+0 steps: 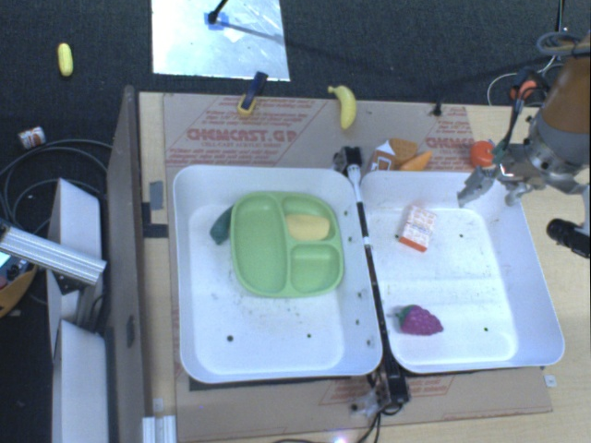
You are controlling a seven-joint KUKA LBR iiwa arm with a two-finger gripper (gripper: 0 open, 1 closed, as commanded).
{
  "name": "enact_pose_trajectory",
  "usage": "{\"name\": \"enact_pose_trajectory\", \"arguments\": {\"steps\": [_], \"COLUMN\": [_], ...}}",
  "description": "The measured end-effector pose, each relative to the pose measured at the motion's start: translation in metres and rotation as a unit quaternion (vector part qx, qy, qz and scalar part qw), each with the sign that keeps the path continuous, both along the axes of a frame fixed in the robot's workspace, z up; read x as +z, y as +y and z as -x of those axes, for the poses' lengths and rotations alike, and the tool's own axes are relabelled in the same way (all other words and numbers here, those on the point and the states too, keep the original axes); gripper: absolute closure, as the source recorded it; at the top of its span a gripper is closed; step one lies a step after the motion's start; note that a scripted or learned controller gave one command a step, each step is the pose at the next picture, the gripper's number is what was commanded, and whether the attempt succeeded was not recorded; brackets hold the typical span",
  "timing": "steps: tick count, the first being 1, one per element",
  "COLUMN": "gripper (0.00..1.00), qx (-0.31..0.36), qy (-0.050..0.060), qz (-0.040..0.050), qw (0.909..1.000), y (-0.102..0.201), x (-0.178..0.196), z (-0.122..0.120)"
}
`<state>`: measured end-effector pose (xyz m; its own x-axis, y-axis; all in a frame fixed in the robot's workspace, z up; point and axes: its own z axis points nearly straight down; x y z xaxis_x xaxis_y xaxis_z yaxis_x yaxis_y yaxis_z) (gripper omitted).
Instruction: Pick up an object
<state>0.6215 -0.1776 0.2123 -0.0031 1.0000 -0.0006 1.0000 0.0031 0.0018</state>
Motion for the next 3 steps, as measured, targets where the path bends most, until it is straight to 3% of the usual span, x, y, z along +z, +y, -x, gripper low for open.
{"name": "enact_pose_trajectory", "arguments": {"steps": [1,2,3], "gripper": [0.0,0.0,0.0], "qx": [0.002,0.001,0.002], "qy": [0.004,-0.002,-0.004], "qz": [-0.0015,0.0017,-0.0005], "qw": [1.0,1.0,1.0], "y": [0.02,0.038,0.035], "x": [-0.108,-0.123,-0.121], "z": [-0.014,-0.021,-0.049]}}
